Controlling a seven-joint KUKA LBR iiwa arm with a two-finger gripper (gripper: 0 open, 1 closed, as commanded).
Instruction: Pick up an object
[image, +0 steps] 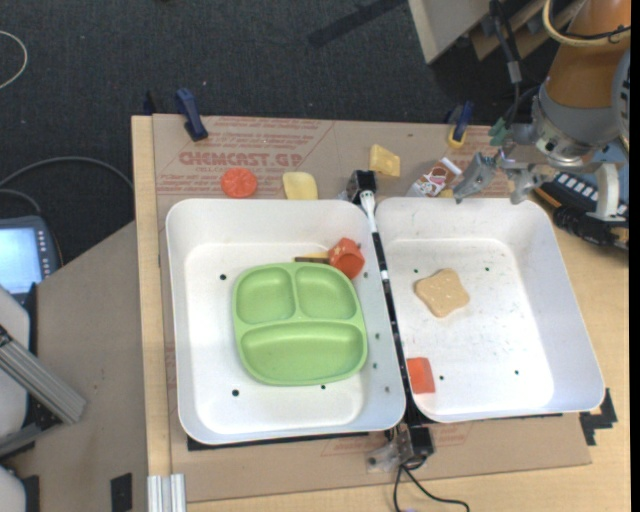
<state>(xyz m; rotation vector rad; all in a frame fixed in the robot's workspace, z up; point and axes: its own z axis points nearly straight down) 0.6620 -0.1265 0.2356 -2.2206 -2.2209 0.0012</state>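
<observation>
Gripper (497, 170) open, nothing between fingers, above right bin's (560, 300) far rim. Toast slice (442, 293) lies well apart, nearer bin's middle.

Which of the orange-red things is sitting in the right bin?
The orange block at the right bin's near-left corner. The orange cup lies in the left bin; the orange disc sits outside on the cardboard.

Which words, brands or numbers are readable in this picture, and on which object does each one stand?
"CHEMCAST GP": red print on the brown board under the bins; the smaller red lines around it are too blurred to read.
Red and white packet behind the right bin: print too small to read.
</observation>
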